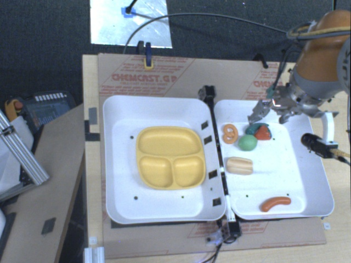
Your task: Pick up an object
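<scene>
We can't tell the end effector (262, 114) state, so w/ it near the right bin's far edge, we'd centre over the small red-and-teal toy (261, 131) before closing.

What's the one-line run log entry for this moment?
gripper: above right white bin, nothing visibly held | nearest: red strawberry toy, round green toy | yellow divided plate: left bin
</scene>
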You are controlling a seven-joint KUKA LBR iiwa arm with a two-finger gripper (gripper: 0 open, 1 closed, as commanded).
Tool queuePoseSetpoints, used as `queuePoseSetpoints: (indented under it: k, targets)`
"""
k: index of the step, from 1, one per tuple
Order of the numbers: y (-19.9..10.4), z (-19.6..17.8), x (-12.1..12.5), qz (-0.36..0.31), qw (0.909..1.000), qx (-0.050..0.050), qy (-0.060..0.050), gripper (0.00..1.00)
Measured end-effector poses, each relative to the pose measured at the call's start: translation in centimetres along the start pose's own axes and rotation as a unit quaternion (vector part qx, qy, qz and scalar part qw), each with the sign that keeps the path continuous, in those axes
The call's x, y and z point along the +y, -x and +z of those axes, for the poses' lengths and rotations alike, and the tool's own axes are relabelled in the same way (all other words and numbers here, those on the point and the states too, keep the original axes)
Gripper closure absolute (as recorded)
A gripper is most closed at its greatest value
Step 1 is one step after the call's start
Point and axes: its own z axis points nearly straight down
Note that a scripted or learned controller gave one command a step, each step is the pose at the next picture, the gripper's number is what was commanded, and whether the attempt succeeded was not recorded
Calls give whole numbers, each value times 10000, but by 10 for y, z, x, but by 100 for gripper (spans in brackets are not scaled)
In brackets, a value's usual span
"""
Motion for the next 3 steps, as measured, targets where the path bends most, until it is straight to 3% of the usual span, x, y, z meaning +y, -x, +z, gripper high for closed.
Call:
queuePoseSetpoints:
  k: [3]
  targets:
    - [-3, 137, 9, 8, 10000, 3, -14, 0]
